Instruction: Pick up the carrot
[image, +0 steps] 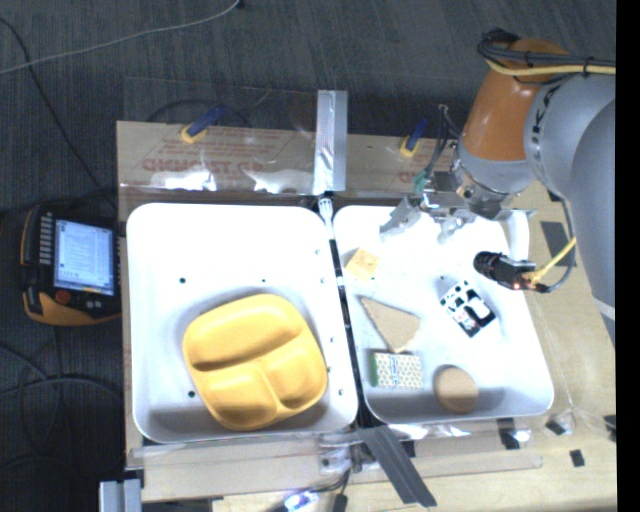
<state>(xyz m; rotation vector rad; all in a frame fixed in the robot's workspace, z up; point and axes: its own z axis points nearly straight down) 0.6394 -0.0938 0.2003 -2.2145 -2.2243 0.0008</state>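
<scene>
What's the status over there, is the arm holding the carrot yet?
Gripper open, holding nothing, above right bin far end. Cannot tell which item is the carrot. Yellow square and tan wedge lie nearby.

Bench (225, 150) bears two shallow white bins side by side; left bin (150, 300) and right bin (520, 330) touch along centre seam; brown board with clear plastic sheet lies along far edge; blue-and-yellow clamps (200, 124) grip board at far left and far right; metal strip (331, 140) stands upright at far centre between bins
</scene>
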